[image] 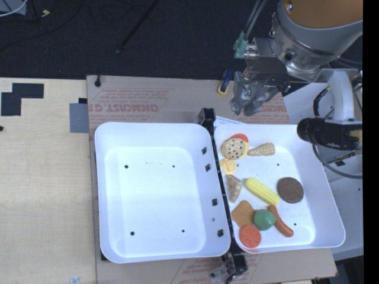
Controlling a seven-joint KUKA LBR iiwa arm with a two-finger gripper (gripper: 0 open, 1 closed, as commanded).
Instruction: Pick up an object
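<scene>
The right bin (323,176) holds several toy foods: a speckled cookie (234,148), a cone (262,150), a corn cob (262,190), a brown disc (290,190), a green ball (265,219), a red tomato slice (250,236) and an orange carrot (280,222). My gripper (249,105) hangs high above the back edge of this bin, over the cardboard, well clear of the toys. Nothing shows between its fingers.
The left bin (109,158) sits beside the right one, joined by a black divider clamp (208,123). A black camera body (325,132) juts in over the right bin's far right rim. Cardboard (136,102) lies under both bins.
</scene>
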